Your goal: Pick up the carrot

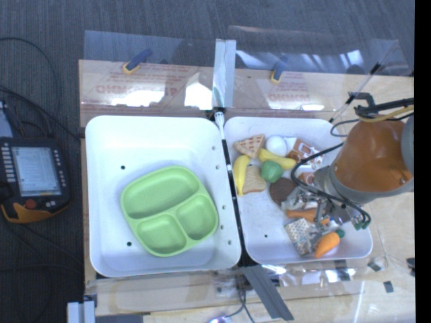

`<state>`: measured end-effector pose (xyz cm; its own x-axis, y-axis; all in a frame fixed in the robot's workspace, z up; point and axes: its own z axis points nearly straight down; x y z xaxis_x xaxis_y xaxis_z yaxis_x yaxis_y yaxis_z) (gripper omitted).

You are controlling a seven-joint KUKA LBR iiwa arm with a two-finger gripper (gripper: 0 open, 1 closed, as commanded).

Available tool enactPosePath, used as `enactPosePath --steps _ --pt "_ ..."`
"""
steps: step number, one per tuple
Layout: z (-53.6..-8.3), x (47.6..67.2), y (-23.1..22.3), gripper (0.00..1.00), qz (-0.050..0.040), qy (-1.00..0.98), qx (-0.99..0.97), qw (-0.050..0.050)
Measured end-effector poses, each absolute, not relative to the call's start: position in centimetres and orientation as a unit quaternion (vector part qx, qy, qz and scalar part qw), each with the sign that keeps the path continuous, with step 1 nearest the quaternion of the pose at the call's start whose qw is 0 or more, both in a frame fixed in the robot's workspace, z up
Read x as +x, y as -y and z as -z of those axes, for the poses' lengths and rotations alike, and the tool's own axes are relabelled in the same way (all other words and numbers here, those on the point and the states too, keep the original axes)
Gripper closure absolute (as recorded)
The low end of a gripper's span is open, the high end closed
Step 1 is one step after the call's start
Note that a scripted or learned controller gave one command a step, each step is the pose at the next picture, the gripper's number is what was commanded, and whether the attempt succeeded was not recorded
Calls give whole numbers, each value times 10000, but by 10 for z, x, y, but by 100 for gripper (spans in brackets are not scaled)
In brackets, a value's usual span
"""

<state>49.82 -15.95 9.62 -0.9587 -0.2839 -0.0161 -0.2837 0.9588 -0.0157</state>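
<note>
The carrot [327,243], small and orange with a green top, lies at the front right of the right bin [259,244], close to its front wall. My gripper [314,204] hangs low over the bin, just behind and to the left of the carrot, under the orange band of the arm [372,155]. Cables and the wrist hide the gripper's tip. Nothing can be seen lifted off the bin floor.
Crowded around the gripper are an orange piece [300,214], a speckled wrapped item [299,235], a brown disc [281,191], a green ball [271,171], a banana [278,159], bread [254,180] and a waffle slice [250,145]. The left bin holds a green divided plate [170,209].
</note>
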Motion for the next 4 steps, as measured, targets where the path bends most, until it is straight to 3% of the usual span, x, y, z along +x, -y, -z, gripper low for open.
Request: enactPosePath --steps 1,2,3,4 --pt "-111 504 157 100 82 -9894 -1440 177" --pt "-177 494 197 100 20 -9864 -1645 36" --pt "-174 493 195 0 -1 -9862 -1656 14" --pt "-93 501 173 0 34 -9856 -1685 138"
